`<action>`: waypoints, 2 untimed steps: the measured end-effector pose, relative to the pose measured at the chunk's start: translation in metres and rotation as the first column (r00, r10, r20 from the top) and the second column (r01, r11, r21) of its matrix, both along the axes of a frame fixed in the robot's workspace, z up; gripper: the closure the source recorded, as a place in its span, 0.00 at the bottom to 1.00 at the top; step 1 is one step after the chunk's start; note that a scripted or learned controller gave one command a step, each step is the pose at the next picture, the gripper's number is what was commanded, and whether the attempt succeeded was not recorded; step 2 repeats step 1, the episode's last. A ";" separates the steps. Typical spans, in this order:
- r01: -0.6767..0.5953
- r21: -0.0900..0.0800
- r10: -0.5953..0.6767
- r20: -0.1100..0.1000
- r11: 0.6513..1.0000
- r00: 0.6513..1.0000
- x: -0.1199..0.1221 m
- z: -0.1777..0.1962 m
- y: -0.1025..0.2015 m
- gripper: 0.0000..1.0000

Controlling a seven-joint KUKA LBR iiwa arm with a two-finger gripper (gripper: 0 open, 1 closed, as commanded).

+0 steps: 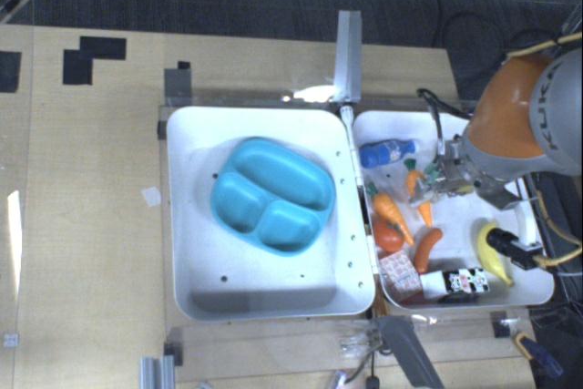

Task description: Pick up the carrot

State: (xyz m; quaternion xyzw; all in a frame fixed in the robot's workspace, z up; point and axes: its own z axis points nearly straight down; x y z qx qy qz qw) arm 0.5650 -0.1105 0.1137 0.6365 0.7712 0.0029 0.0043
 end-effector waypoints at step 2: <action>0.036 0.001 -0.036 -0.004 0.999 0.999 0.005 0.077 0.047 1.00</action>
